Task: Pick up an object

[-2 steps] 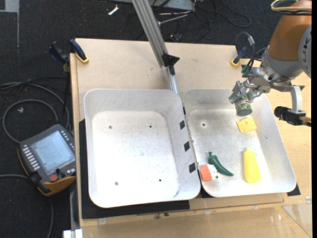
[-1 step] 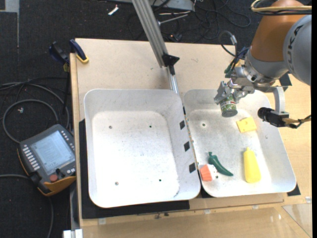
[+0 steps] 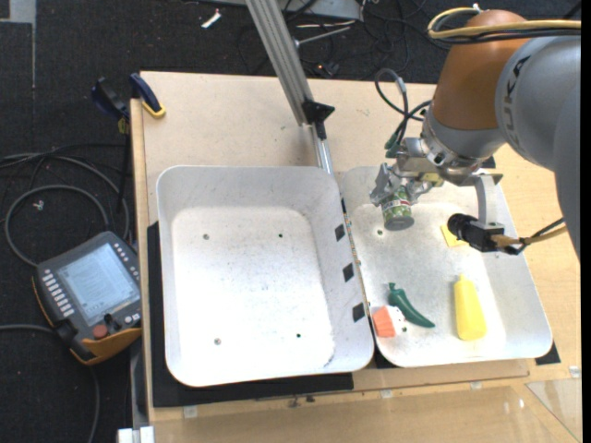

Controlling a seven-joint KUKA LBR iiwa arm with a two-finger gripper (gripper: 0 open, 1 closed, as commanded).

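My gripper [image 3: 398, 198] hangs over the far left part of the right bin [image 3: 536, 326]. A small round can [image 3: 399, 214] with a green label sits between its fingers, tilted, with its lower end close to the bin floor. The gripper is shut on the can. Towards the front of the same bin lie a yellow bottle-shaped object [image 3: 469, 309], a green curved piece [image 3: 409, 306] and a small orange and white block [image 3: 383, 321]. A flat yellow piece [image 3: 452, 236] lies to the right of the can, partly hidden.
The left bin [image 3: 168, 192] stands beside the right one, their rims meeting in the middle. A slanted metal post [image 3: 282, 53] rises behind the bins. A teach pendant [image 3: 88, 289] lies on the floor to the left.
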